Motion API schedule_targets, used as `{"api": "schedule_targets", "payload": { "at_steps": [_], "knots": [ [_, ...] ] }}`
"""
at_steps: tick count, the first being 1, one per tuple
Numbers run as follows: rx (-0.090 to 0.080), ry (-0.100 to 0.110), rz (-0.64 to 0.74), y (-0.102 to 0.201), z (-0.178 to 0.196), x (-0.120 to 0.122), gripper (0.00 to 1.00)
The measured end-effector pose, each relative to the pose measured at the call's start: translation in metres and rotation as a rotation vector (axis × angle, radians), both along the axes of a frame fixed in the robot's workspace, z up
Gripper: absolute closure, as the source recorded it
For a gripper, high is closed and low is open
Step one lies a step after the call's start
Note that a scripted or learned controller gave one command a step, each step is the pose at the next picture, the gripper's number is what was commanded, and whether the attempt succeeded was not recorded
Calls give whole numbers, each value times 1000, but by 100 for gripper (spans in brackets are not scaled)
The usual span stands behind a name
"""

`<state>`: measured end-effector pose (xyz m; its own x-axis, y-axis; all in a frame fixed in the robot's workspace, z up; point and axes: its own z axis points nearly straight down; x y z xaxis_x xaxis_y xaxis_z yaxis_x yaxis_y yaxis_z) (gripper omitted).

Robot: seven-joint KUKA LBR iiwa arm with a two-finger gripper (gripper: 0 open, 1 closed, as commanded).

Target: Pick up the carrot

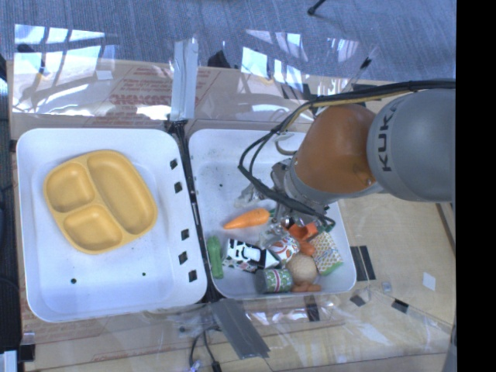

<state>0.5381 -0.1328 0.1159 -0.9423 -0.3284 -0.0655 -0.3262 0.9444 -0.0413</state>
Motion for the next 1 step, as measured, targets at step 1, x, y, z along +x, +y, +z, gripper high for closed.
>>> {"api": "schedule_targets", "payload": {
  "at_steps": [1],
  "knots": [
    [24, 62, -215, 7, -20, 20, 0]
  ]
}}
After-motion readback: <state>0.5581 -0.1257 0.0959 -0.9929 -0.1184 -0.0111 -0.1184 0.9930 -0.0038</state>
